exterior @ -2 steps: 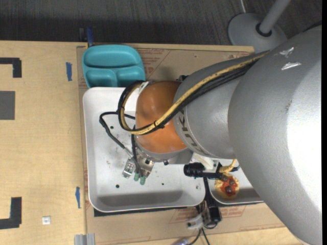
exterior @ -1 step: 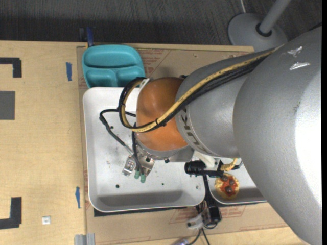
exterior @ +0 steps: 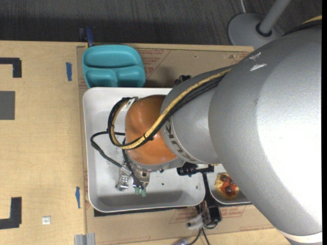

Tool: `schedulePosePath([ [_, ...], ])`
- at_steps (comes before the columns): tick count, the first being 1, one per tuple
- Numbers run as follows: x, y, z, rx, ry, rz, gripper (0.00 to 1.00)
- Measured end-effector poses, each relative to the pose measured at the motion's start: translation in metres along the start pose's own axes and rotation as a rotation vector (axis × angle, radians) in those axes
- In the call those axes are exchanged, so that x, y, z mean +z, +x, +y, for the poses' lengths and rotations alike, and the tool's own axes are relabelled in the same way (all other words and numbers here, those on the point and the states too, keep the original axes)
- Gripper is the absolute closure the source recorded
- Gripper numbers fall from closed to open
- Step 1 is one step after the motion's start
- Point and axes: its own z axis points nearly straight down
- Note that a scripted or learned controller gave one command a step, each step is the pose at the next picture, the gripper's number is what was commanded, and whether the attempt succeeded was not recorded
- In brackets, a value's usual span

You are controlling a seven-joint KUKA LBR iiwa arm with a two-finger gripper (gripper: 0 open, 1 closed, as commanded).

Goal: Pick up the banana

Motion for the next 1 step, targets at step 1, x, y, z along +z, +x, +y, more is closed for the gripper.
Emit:
schedulePosePath([
  [1, -0.0100, -0.0004, 0.0009, 0.001, -0.003, -0.002, 1.00],
])
